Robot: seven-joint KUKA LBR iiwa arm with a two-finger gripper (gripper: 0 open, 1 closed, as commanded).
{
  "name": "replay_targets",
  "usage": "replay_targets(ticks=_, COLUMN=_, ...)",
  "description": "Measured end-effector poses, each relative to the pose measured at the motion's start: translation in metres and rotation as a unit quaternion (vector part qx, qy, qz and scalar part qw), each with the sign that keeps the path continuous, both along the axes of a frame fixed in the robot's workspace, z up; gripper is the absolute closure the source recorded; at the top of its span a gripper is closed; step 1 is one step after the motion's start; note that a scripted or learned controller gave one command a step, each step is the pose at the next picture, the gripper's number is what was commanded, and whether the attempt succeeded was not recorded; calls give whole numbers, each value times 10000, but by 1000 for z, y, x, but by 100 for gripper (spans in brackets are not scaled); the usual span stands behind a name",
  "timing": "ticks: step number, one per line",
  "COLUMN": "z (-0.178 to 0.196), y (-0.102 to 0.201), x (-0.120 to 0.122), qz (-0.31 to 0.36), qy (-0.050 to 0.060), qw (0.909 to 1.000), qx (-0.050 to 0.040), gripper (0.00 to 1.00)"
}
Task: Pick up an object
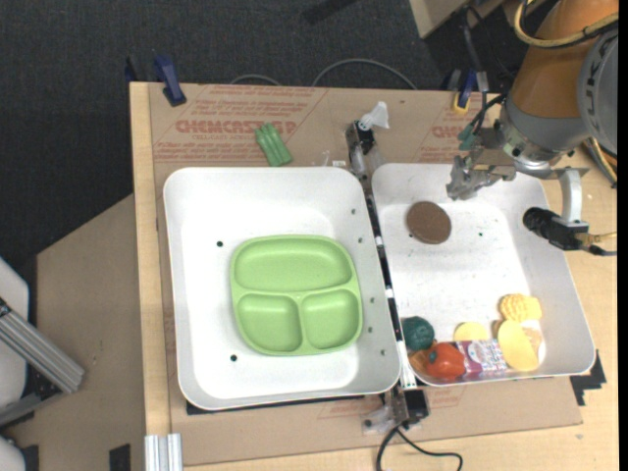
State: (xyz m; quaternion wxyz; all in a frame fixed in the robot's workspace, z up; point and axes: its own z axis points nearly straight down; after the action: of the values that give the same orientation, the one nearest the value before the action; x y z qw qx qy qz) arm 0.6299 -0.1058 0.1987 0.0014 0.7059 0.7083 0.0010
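A brown round cookie (429,222) lies in the upper left part of the right bin (491,263). In that bin's near corner sit a dark green round object (418,333), a red tomato-like piece (446,360), a pink-and-white packet (483,357), a small yellow piece (471,332) and yellow ridged chips (519,309), with a pale yellow piece (519,345) beside them. My gripper (469,182) hangs over the bin's far edge, right of and above the cookie, with nothing seen in it.
The left bin (196,263) holds a green divided tray (294,293). A green clip (274,145) lies on the cardboard behind the bins. Blue clamps (169,78) hold the board's far corners. A bracket (362,143) stands between the bins at the back.
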Motion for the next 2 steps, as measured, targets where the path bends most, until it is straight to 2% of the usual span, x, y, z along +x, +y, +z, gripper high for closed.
replay_targets(ticks=1, z=0, y=-2, x=-1, qz=-10, qy=4, qw=10000, qx=-2, gripper=0)
replay_targets(ticks=2, z=-90, y=4, x=25, qz=-10, qy=59, qw=10000, qx=13, gripper=0)
